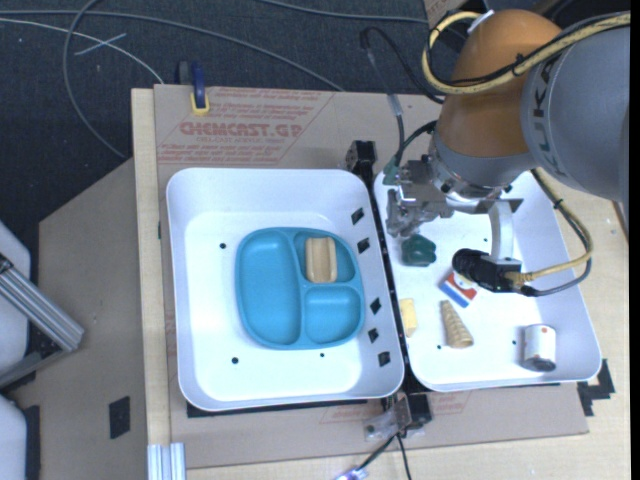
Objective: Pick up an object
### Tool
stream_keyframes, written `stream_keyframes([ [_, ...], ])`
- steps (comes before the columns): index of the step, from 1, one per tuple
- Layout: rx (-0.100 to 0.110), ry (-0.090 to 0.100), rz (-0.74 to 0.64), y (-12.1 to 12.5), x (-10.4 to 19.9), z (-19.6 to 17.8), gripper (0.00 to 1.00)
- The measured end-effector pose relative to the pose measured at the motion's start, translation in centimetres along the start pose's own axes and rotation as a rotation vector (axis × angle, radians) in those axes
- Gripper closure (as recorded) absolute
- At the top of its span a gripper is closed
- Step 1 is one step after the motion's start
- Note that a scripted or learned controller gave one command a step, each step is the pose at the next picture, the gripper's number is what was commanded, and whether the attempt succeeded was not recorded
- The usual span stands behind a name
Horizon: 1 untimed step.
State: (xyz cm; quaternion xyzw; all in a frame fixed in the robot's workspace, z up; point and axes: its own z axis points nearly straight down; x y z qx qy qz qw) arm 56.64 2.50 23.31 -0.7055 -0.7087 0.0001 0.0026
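Observation:
My gripper [404,218] hangs over the left part of the right bin [570,268], close to the wall between the two bins. A small dark green object [419,251] lies on the bin floor just below and to the right of the gripper tip; whether they touch I cannot tell. Further toward the front lie a red, white and blue card [458,289], a tan cone [457,326], a small yellow piece [408,315] and a white cylinder [538,347].
The left bin [200,298] holds a blue divided plate [270,293] with a tan block [320,259] in its upper right compartment. The grey and orange arm [500,88] covers the back of the right bin. Cables trail over the dark floor behind the bench.

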Motion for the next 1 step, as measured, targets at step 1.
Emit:
stream_keyframes([
  [1,0.0,-0.001,0.0,-1.43,4.22,0.44,1.0],
])
